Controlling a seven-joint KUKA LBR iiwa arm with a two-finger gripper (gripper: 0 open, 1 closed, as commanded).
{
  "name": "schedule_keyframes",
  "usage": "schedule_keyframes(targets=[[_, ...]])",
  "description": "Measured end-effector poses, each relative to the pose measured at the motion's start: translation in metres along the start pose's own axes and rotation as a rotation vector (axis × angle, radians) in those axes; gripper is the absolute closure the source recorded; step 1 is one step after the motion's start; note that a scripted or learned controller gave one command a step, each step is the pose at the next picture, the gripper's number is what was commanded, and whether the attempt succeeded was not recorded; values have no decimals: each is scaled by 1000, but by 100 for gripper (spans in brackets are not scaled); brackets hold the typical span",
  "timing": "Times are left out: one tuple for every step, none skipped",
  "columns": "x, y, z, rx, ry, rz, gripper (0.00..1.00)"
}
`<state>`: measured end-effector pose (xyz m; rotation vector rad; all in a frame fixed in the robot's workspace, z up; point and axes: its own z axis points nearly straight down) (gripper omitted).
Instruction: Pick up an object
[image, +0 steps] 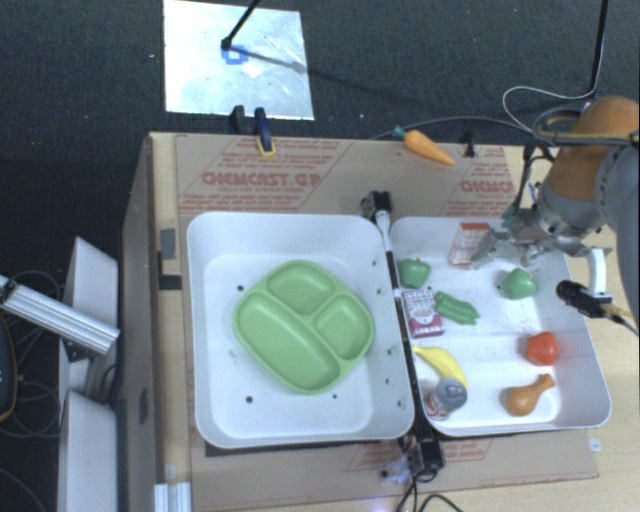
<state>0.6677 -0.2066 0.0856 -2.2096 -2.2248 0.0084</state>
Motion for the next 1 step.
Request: schedule_keyframes(targets=[[0,0,0,0,0,0,0]])
